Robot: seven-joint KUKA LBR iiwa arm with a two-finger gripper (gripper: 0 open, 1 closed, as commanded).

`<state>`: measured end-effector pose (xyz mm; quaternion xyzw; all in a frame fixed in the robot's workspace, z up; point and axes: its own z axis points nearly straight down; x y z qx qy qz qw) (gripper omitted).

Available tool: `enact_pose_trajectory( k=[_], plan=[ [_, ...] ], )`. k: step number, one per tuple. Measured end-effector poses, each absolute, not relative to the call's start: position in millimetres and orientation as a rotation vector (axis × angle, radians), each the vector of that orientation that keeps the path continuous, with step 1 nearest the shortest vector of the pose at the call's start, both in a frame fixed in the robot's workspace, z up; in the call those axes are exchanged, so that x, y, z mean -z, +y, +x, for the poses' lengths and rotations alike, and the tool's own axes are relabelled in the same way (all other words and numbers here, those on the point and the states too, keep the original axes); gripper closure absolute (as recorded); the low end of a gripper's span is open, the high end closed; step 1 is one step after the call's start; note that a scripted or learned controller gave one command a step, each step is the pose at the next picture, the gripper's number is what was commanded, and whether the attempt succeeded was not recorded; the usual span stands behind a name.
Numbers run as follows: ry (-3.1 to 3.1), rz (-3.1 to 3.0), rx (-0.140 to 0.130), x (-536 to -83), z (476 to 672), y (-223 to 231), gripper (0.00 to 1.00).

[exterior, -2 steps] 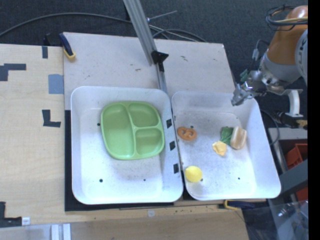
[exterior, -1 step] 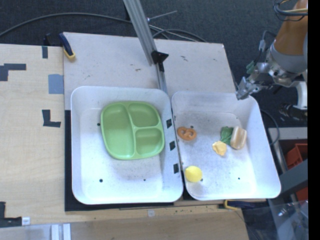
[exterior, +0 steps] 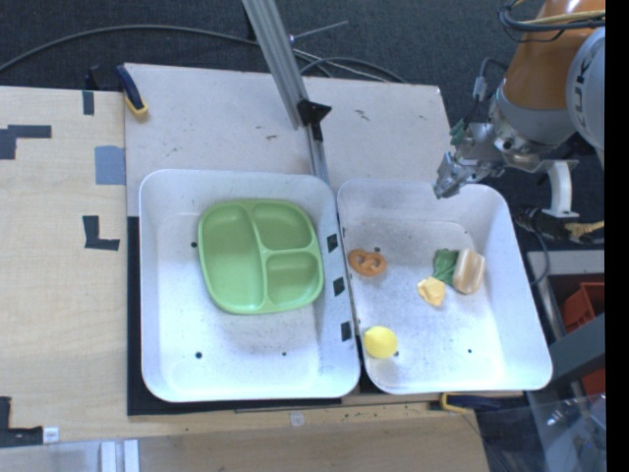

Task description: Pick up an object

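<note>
The right bin (exterior: 491,357) holds several small items: an orange pretzel-shaped piece (exterior: 368,262), a yellow ball (exterior: 380,341), a yellow chunk (exterior: 431,291), a green leaf-like piece (exterior: 447,264) and a tan bread-like piece (exterior: 469,271). My gripper (exterior: 447,183) hangs over the bin's far right corner, above and apart from all of them. Its fingers point down and look close together, with nothing between them.
The left bin (exterior: 162,293) carries a green divided plate (exterior: 260,255). A slanted metal bar (exterior: 278,47) rises behind the bins. Cables lie on the dark floor at the back, and a blue-and-yellow clamp (exterior: 132,90) sits on the bench's far left.
</note>
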<state>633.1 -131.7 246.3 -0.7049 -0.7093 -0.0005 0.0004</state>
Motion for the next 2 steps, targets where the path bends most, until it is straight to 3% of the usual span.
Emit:
enact_pose_trajectory(
  k=[2],
  plan=[
    [-2.227,-2.211,-0.002,-244,608.0,-13,1.0]
  ],
)
